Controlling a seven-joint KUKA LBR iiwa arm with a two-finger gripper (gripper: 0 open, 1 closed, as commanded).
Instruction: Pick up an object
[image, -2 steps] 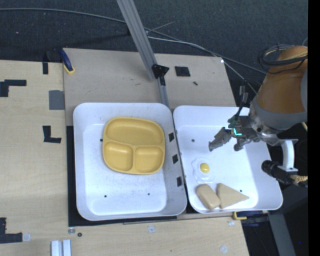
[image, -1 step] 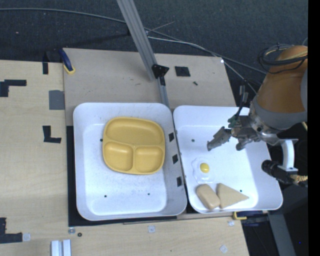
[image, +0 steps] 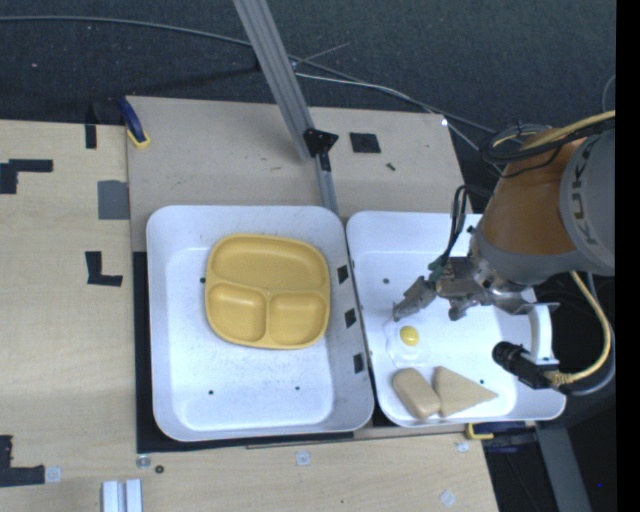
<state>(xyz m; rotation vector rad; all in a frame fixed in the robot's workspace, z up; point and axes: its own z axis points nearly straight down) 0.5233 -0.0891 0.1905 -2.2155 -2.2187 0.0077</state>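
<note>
From the fixed camera above the bench, the grey arm (image: 545, 215) with its orange band reached in from the right and hung over the right bin (image: 375, 240). Its gripper (image: 432, 300) sat low over the middle of that bin, and the fingers (image: 410, 300) stood apart with nothing between them. Just below the fingertips lay a small toy fried egg (image: 408, 336), white with a yellow yolk, apart from the gripper. Nearer the bin's front edge rested a tan bread roll (image: 415, 392) and, touching it on its right, a pale triangular wedge (image: 462, 390). The left bin (image: 170, 330) held a yellow divided plate (image: 268, 290), three compartments facing up, lying flat toward the bin's back half. A grey metal bar (image: 285, 80) slanted down from the top to the gap between the bins.
</note>
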